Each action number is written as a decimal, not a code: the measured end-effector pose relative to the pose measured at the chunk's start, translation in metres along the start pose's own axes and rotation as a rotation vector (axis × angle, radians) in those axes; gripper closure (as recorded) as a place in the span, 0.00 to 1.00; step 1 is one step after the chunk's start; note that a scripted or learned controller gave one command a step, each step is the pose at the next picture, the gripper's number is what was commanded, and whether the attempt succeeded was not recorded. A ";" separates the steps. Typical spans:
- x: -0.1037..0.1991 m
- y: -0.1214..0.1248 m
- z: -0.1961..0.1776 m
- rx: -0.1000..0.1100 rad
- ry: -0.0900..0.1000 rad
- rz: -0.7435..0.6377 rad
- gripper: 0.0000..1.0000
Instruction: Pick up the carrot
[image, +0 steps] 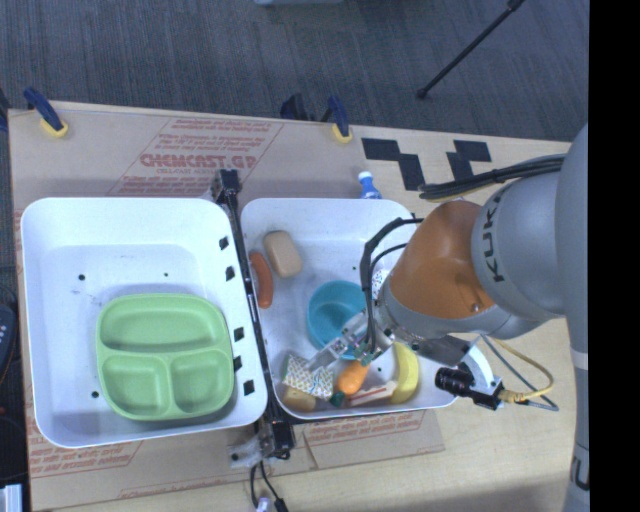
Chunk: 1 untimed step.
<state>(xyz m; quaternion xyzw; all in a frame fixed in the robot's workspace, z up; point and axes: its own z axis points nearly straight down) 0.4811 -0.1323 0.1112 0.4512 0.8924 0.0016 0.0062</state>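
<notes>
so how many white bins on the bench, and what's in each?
2. Left bin holds a green divided tray. Right bin holds the carrot, banana, blue cup and more; the arm may hide some.

Left white bin (60, 300): holds a green divided tray (165, 366) toward its near side. Right white bin (320, 215): holds a tan bread roll (283, 253) and an orange-red sausage (263, 279) by the dividing wall, a blue cup (333, 312) at centre, and a patterned packet (303, 378) and yellow banana (405, 372) along the near wall. Desk (180, 150): covered with printed cardboard, fixed by clamps (340, 118) at the far edge.
</notes>
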 end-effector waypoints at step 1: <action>0.001 0.001 -0.009 0.002 0.003 -0.008 1.00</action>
